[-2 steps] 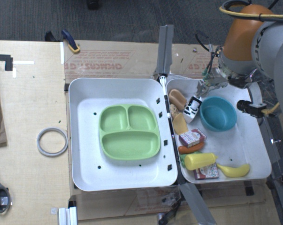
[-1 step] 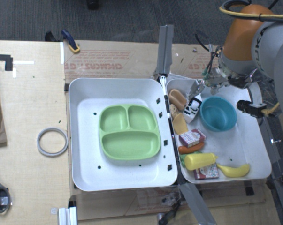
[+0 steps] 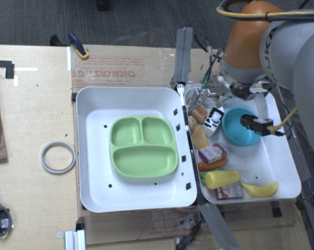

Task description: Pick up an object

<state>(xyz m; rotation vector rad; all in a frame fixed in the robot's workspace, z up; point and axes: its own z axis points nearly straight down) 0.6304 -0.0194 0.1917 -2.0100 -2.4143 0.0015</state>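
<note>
Camera view shows the grey arm reaching in from the upper right, its gripper low over the back left corner of the right bin; whether its jaws are open or closed cannot be told, since the wrist hides them. Candidates crowd that bin's left side: a black and white item just below the gripper, a blue bowl beside it, a yellow cylinder and a banana toward the lower edge. The left bin holds a green divided plate. A good attempt likely means settling on one small piece, centring over it, and descending straight so neighbours and the bin wall stay clear.
</note>
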